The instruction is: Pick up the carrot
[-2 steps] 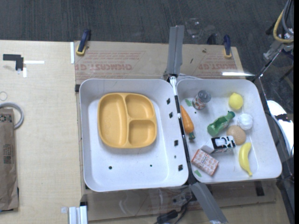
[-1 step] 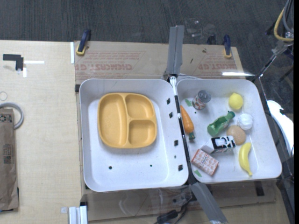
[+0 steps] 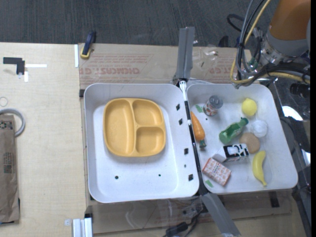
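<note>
While end effector unseen, carrot [image 3: 197,126] by divider, untouched

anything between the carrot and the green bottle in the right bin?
No. In the camera view, bare white bin floor runs from the carrot to the green bottle; the small can sits farther back, off that line.

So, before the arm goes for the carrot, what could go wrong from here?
1. The carrot lies right against the left wall of the right bin, next to the divider, so one finger may strike the wall instead of sliding beside it.
2. The carrot is slim and tapered; a grasp near its lower tip may slip.
3. The arm is up at the far right corner and must cross above the green bottle and the small can; a low path might knock them.
</note>
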### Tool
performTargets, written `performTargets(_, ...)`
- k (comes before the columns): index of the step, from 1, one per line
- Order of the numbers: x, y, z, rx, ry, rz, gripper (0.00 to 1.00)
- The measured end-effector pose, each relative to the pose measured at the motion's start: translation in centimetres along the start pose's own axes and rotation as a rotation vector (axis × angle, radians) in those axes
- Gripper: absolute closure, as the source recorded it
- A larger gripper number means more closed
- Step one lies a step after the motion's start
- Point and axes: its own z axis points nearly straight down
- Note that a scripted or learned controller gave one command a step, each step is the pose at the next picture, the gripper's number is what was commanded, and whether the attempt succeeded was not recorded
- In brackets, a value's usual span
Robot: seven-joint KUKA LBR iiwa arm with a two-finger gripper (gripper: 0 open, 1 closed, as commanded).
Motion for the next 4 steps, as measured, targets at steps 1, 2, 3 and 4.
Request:
performTargets(1, 0.1, 0.7, 11.0, -0.020, -0.013, 0.083, 1.00)
performTargets(2, 0.2, 0.8, 11.5, -0.022, -0.018, -0.143, 1.00)
performTargets(3, 0.0, 1.2, 11.8, -0.029, -0.032, -0.454, 1.00)
performTargets(4, 0.4, 0.9, 12.1, -0.015, -0.013, -0.455, 0.00)
